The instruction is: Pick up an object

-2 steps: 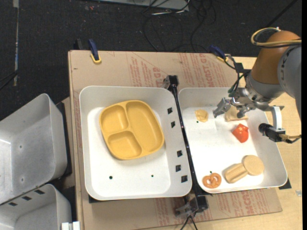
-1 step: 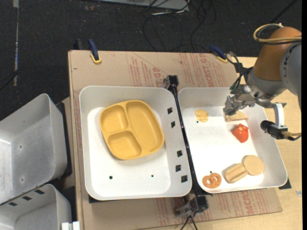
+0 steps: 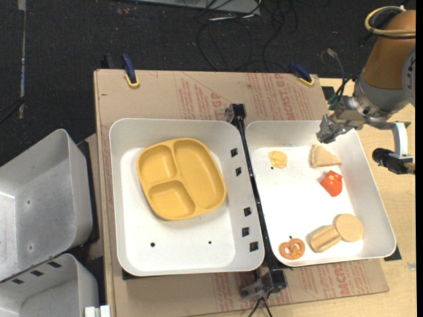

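Observation:
The right bin (image 3: 370,177) holds several small items: a pale wedge of bread or cheese (image 3: 324,156), a red piece (image 3: 332,183), a small yellow lump (image 3: 278,158), a pretzel (image 3: 292,248) and a tan wooden mallet-like piece (image 3: 336,234). My gripper (image 3: 328,133) hangs at the bin's far edge, just above the pale wedge. Nothing shows between its fingers from this angle.
The left bin (image 3: 125,243) carries a yellow three-compartment plate (image 3: 180,177). Both bins rest on a cardboard sheet (image 3: 192,88) held by blue-and-yellow clamps (image 3: 130,71). Grey tubs (image 3: 39,197) stand at the left. Cables lie on the dark floor behind.

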Motion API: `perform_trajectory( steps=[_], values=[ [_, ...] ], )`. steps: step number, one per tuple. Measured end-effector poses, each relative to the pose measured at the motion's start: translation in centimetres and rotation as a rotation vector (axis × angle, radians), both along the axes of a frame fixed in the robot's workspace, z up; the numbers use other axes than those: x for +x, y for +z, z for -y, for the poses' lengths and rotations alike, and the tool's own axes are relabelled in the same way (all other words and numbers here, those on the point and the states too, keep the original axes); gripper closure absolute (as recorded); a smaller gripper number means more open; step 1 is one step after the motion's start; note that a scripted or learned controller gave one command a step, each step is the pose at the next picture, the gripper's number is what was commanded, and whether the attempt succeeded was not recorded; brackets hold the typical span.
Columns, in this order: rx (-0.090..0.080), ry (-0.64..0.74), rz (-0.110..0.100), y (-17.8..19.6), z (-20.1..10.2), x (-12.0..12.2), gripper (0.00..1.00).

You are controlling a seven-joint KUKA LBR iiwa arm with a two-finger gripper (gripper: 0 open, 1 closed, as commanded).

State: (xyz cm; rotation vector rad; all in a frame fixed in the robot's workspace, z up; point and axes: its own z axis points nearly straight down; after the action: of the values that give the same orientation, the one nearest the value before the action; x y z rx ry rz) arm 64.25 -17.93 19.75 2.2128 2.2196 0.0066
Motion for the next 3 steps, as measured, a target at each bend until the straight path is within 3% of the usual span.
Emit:
perform_trajectory(
  steps=[1, 2, 3],
  values=[
    [0.000, -0.001, -0.001, 6.3, 0.4, -0.2, 1.00],
    [0.001, -0.001, -0.005, 7.3, 0.4, -0.1, 1.00],
    [0.004, 0.004, -0.011, 6.1, -4.9, -2.6, 1.00]
  ],
)
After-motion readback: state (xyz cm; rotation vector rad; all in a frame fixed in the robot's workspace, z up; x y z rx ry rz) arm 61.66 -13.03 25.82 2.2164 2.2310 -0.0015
